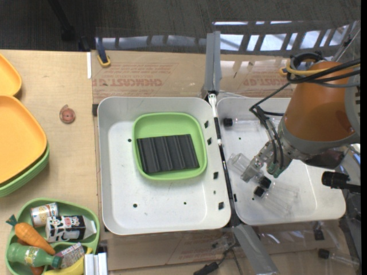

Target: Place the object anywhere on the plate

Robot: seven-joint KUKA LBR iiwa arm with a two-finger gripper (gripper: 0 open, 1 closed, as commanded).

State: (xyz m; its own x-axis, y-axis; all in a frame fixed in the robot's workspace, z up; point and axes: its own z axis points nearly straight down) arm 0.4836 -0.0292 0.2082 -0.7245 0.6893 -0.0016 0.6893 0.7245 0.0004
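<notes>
A dark grey ribbed slab (168, 153) lies flat in the middle of the green plate (169, 124), which sits in the left white bin (114, 171). My gripper (256, 181) hangs low over the left part of the right white bin (321, 211), well away from the plate and to its right. It is open, and nothing shows between its fingers. The grey arm with its orange band (318, 105) comes in from the right and hides part of that bin.
A clear plastic piece (237, 164) lies in the right bin beside the gripper. Orange plates (17, 136) and a green bowl of toy food (49, 236) stand on the wooden bench at the left. A raised divider (218, 148) separates the two bins.
</notes>
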